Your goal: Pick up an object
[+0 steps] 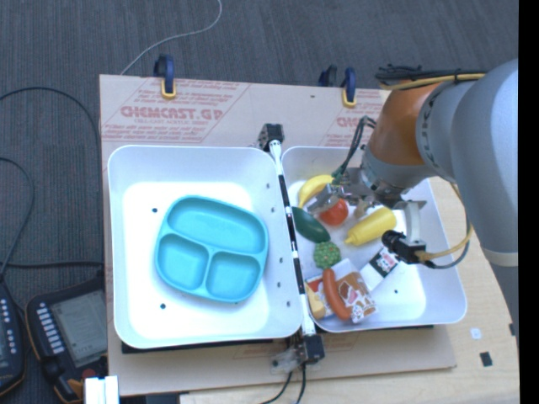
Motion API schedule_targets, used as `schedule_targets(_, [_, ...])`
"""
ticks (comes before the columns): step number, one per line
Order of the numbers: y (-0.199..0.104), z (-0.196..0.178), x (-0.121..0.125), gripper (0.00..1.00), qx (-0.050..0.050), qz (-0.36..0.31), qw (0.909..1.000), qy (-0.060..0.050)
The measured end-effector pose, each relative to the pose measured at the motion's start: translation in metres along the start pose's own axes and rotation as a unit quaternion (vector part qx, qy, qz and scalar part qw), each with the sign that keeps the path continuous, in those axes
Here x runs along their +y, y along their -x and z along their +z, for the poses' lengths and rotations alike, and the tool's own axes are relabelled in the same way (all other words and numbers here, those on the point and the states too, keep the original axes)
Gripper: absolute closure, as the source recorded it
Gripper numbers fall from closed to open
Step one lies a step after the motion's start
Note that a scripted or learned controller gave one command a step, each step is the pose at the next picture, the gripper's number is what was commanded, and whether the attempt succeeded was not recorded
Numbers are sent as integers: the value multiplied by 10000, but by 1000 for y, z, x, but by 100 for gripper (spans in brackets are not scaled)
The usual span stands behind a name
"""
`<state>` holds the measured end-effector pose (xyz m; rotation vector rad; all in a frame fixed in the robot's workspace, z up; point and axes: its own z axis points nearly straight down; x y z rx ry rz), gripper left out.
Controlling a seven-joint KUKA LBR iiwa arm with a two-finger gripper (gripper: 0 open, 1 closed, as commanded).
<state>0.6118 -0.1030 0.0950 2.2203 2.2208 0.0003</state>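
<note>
Hovering over the right bin (438, 297), gripper (337, 199) is seen beside tomato (334, 213) and banana (313, 188); grip state cannot be told.

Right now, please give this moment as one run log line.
arm: over right bin | gripper: among toy food, by tomato | grasp: cannot tell | left bin: blue tray

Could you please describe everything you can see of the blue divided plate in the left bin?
The blue divided plate is a light blue, rounded-rectangle tray that looks like smooth plastic. Raised ridges split it into three compartments: one long one along the far side and two smaller ones nearer the camera. All three look bare. It lies flat, turned slightly askew, near the middle of the left white bin, resting on the bin's floor and apart from its walls.
</note>
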Motion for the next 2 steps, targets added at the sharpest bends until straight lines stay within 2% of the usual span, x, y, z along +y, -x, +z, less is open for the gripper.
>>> schedule_targets(1, [0,-9,0,100,0,1,10000,-6])
schedule_targets(2, [-66,-90,-72,100,7,-9,10000,-9])
